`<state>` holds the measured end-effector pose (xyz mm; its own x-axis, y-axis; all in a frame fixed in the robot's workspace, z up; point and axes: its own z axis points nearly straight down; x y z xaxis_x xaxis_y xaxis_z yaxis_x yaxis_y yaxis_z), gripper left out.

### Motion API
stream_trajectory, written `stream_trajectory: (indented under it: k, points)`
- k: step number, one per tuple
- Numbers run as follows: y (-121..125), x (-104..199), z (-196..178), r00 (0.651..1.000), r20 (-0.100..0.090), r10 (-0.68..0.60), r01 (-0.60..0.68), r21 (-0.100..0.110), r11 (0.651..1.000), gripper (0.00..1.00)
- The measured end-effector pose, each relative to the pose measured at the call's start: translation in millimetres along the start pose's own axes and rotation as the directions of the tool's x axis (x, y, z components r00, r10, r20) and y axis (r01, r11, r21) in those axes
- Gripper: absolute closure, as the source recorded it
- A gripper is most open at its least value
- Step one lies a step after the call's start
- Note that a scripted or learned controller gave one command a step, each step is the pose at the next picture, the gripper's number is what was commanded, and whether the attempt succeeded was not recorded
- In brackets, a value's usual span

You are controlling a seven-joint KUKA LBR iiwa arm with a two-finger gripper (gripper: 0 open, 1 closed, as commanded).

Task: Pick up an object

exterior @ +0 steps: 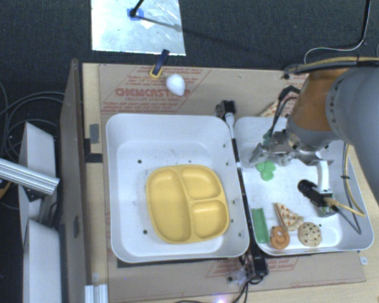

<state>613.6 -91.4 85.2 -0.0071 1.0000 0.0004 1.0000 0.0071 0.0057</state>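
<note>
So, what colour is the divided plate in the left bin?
The divided plate is yellow, seen clearly in the camera view.

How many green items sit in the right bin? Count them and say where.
2: a green disc near the bin's left wall, under the tool, and a green bar along the front-left. The arm may hide more.

Dark, speckled carpet (252, 17) covers the floor around the counter (196, 84), whose top is brown cardboard printed with red lettering; a shiny, foil-like square sheet (138, 17) lies on the carpet beyond the counter's far edge, catching the light; black cables (25, 109) loop over the floor at the left, beside a pale boxy frame (35, 188) crossed by a silvery metal bar (22, 174); another thin dark cable (366, 11) trails at the upper right; the lighting is even and soft.
</note>
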Motion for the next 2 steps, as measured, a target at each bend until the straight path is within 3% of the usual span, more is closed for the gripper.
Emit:
stream_trajectory:
  k: [1,2]
  points:
    - [-23,-7,1,1.0,0.0,0.006,-0.006,0.007,1.0,0.0]
    - [-21,-6,-10,1.0,0.0,0.005,-0.005,0.003,1.0,1.0]
